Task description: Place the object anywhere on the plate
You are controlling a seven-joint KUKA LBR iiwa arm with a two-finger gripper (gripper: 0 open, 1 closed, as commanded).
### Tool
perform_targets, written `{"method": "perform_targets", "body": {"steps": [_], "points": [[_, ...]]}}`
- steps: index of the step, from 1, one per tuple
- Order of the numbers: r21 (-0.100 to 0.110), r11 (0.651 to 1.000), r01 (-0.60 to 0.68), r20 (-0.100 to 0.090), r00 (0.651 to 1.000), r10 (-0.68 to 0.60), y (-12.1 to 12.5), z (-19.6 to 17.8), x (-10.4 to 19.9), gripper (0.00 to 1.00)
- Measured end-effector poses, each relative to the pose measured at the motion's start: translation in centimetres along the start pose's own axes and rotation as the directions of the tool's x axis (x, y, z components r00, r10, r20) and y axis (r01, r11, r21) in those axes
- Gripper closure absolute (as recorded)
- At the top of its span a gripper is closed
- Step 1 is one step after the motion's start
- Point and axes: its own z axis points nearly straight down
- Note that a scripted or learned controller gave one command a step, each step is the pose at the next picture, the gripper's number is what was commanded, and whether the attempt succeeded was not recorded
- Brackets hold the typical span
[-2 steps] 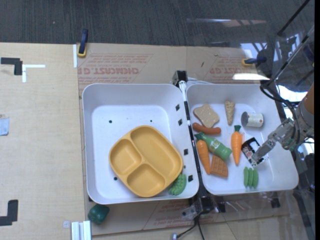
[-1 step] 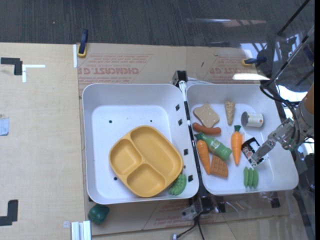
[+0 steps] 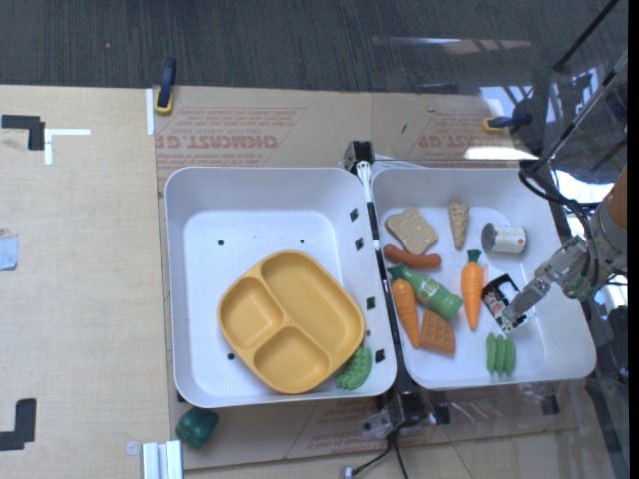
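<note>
A pale wooden bench (image 3: 70,297) carries a sheet of printed brown cardboard (image 3: 260,128), and on it stand two shallow white bins side by side. Beyond the bench the floor (image 3: 300,18) is dark and ribbed like carpet. Blue-and-yellow clamps (image 3: 165,86) sit at the far corners of the cardboard.

The gripper (image 3: 511,317) reaches in over the right bin (image 3: 559,357), low near its right side, tilted down to the left. Whether anything sits between its tips, or how wide they stand, cannot be told from this angle. Touching or just under its tip lies a small black-and-white packet (image 3: 495,295). Just below the tip rests a green pea pod (image 3: 500,354). Immediately to its left stands an orange carrot (image 3: 471,287), and farther left a green bottle (image 3: 434,293), a second carrot (image 3: 404,307), a waffle piece (image 3: 436,333) and a sausage (image 3: 412,258). Above the tool lie a white can (image 3: 504,238), a slice of bread (image 3: 412,230) and a pale wedge (image 3: 458,223).

The yellow plate (image 3: 290,319), with three compartments, lies well to the left of the gripper in the left bin (image 3: 200,218). A green leafy toy (image 3: 354,367) touches its near-right edge. A dark green pepper (image 3: 198,426) sits on the bench outside that bin.
</note>
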Motion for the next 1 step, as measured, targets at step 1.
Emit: {"method": "perform_targets", "body": {"steps": [1], "points": [[0.0,1.0,0.0,0.0,1.0,0.0,0.0,0.0,0.0,0.0]]}}
